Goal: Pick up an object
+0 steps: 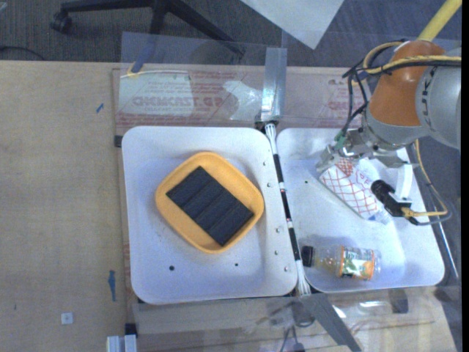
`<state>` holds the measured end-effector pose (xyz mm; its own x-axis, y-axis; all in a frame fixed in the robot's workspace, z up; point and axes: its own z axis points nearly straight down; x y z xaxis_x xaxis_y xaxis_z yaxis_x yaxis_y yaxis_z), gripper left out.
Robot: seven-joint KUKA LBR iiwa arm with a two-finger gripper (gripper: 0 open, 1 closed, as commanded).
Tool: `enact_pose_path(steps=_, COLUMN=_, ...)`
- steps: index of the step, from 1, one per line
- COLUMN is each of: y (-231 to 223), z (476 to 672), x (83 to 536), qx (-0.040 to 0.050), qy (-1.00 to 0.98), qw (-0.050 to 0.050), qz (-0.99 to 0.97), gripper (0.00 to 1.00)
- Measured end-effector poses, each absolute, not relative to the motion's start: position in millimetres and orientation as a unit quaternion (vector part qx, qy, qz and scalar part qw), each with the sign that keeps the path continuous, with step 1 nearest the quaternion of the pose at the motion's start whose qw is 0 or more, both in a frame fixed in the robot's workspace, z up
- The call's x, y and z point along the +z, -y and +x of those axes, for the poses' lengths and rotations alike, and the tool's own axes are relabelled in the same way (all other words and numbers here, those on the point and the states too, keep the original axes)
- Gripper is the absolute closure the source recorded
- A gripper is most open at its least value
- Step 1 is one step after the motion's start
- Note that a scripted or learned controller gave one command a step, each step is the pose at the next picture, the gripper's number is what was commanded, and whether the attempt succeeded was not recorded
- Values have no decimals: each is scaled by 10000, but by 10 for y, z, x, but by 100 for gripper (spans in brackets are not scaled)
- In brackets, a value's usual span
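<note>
Fingers hidden over checkered pouch

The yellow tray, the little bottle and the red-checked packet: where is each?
yellow tray (180, 229): camera view, its lower-left rim.
bottle (350, 262): camera view, its labelled body.
red-checked packet (350, 185): camera view, its checked middle.

You have a light wooden bench carrying two shallow white bins side by side, touching along their inner edges: the left bin and the right bin. A clear plastic sheet lies behind them.
</note>
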<state>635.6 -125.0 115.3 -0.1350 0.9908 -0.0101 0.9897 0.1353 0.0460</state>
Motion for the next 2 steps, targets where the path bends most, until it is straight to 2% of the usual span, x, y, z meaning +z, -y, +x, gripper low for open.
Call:
enact_pose_path(steps=1, y=1206, z=6113, x=1152, qx=1, qy=-6778, qw=6, qz=7353, gripper=100)
enact_pose_path(steps=2, y=861, z=6184, x=1845, qx=2, qy=-7130, qw=7, qz=7011, gripper=100)
